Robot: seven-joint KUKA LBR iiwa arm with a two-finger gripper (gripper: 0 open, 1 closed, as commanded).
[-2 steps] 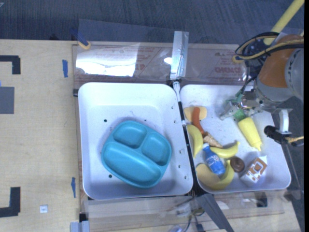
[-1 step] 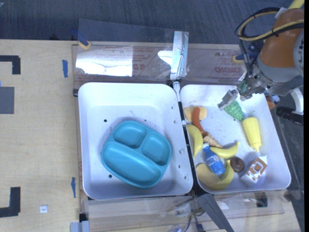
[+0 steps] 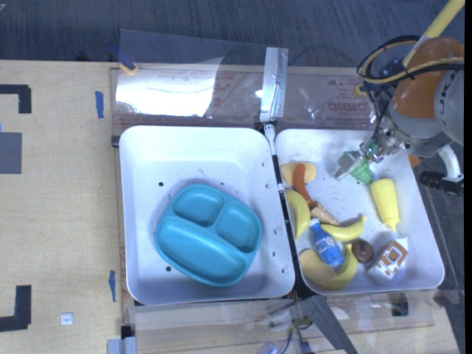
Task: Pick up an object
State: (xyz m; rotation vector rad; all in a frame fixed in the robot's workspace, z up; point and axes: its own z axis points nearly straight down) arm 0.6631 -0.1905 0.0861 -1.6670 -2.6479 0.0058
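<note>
Right white bin: glossy yellow corn cob (upright-ish), claw beside.

Right bin's front crowded with bananas; its back open.

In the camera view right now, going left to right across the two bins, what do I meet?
Blue divided plate in the left bin → bananas → blue bottle → gripper → yellow corn-like toy.
</note>
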